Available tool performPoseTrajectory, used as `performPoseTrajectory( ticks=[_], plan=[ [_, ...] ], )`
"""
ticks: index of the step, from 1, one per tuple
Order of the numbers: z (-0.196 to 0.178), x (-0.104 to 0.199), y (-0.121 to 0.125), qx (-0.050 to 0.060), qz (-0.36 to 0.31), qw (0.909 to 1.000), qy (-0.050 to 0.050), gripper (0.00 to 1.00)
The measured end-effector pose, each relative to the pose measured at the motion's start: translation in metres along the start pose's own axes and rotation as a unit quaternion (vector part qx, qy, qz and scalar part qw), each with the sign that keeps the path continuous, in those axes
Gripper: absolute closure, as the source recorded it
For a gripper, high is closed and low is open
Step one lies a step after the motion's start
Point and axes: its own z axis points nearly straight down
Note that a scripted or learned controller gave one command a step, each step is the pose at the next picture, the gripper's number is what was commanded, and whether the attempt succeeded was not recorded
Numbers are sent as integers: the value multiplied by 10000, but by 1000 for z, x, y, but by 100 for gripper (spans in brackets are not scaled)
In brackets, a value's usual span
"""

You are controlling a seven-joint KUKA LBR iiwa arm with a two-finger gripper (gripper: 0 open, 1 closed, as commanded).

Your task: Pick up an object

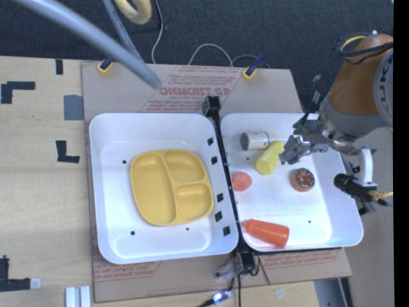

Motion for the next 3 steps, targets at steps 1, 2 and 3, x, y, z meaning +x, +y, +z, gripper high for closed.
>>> performPoseTrajectory(
  ticks=[1,2,3],
  plan=[
    [1,60,13,12,-31,10000,12,100],
    [0,108,24,12,-28,10000,9,100],
    [-5,149,55,5,-25,10000,8,100]
  ],
)
